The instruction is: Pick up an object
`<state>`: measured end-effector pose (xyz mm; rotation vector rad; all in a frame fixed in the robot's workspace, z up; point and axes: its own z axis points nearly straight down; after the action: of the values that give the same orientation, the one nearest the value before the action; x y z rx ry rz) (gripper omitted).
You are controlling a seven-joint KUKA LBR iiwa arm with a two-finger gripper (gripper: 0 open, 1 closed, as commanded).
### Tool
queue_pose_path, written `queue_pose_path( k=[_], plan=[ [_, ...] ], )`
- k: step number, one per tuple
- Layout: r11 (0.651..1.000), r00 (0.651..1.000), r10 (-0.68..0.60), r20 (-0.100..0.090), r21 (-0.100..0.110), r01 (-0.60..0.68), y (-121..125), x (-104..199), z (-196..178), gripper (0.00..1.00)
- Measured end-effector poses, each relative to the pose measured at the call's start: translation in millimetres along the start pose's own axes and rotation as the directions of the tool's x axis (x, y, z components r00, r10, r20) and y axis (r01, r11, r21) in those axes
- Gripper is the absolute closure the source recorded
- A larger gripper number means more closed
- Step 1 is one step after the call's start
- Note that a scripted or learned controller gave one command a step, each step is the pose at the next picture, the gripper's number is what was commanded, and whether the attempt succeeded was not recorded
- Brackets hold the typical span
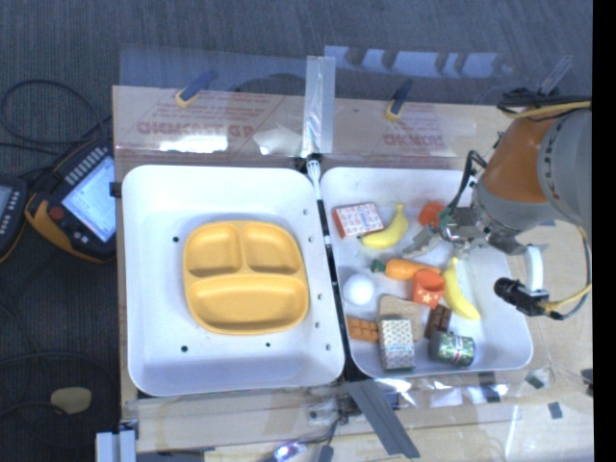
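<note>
The gripper point(445, 236) is lowered just above the carrot point(408, 269), jaws spread, nothing held; closure is judged next.

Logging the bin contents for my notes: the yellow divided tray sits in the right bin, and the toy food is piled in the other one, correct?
Not quite. The camera view shows the yellow divided tray in the left bin; the toy food, such as a banana, is piled in the right bin.
</note>
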<state>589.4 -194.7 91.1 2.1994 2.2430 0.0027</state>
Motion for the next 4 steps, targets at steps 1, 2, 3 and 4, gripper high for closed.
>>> queue_pose_path(
  k=[1,2,3,4],
  plan=[
    [0.977,0.977,0.213,0.005,-0.005,-0.213,40,6,4,0.0],
    [0.996,0.996,0.087,0.005,-0.009,-0.087,-39,5,2,0.0],
    [0.997,0.997,-0.077,0.01,-0.016,0.078,-99,16,1,0.0],
    [0.997,0.997,0.08,-0.001,0.006,-0.08,-105,-5,-12,0.0]
  ],
)
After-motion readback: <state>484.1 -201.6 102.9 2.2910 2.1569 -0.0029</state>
